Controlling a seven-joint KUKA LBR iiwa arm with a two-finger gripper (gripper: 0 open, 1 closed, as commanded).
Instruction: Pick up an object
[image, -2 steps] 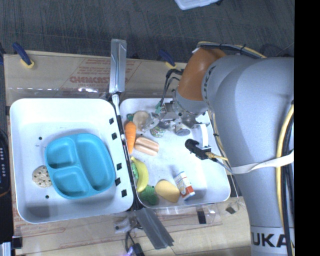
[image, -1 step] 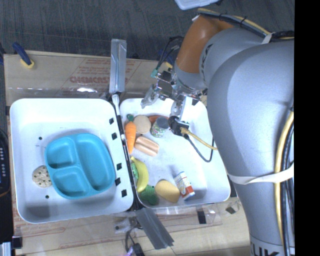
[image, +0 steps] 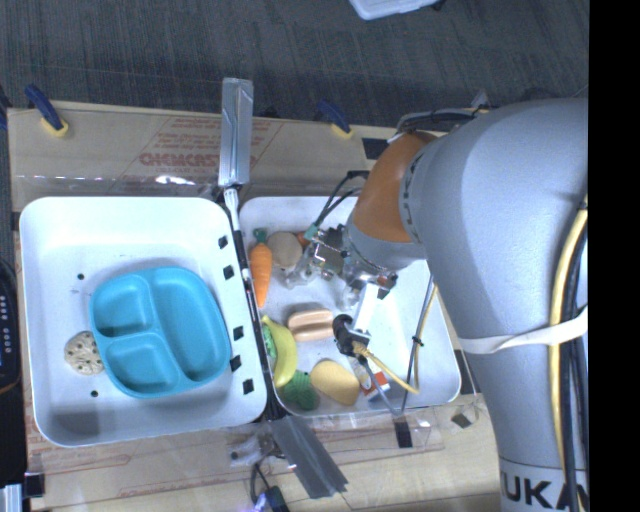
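Arm: the grey arm (image: 510, 230), nearest the camera, is seen reaching from the right over the right bin (image: 440, 385), its orange band above the wrist.
Tool: the tool (image: 325, 255) is seen low over the far part of the right bin; whether it is apart or together cannot be told, and nothing is seen clamped in it.
Landmark: the carrot (image: 260, 272), lying along the right bin's left wall, serves as reference.
Candidate things: a brownish rounded piece (image: 284, 247) lies just right of the carrot, beside the tool; a bread-like roll (image: 309, 322) lies nearer the viewer than the carrot; a banana (image: 283, 352), something green (image: 300, 392) and a yellow potato-like lump (image: 335, 381) lie beyond the roll, near the front wall.
Other bin: a blue divided plate (image: 160, 330) and a cookie (image: 84, 352) are well left of the carrot.
Step in hand: judged to be a descent onto the brownish piece.
Doing it well: the piece should be centred, the carrot and wall kept clear, closure made only once low enough.
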